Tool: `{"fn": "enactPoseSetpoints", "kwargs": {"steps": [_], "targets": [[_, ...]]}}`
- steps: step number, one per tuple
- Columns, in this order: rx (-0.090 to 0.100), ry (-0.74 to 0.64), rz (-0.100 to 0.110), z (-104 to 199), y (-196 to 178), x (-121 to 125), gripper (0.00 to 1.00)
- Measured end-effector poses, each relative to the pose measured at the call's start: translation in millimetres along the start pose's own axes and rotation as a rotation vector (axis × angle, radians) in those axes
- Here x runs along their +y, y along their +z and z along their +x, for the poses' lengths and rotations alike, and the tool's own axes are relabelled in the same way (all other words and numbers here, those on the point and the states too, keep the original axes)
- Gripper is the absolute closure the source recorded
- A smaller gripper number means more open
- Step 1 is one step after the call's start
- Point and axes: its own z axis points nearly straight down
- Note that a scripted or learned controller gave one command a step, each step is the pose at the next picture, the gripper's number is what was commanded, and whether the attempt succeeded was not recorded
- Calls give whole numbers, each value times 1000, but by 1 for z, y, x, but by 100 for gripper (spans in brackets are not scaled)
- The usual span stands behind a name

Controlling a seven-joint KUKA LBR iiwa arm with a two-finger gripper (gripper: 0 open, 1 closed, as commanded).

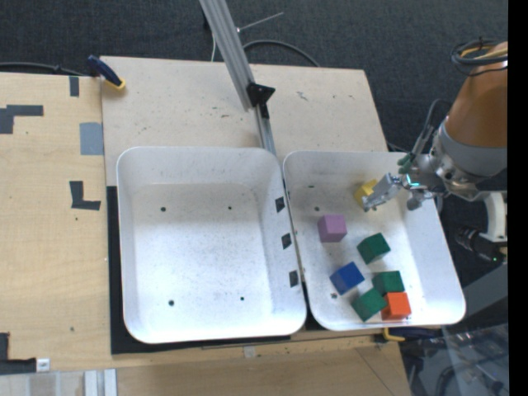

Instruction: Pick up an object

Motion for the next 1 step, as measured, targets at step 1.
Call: {"fn": "enactPoseSetpoints", "kwargs": {"steps": [1], "targets": [[-1,-2,-4,0,-2,1,0]]}}
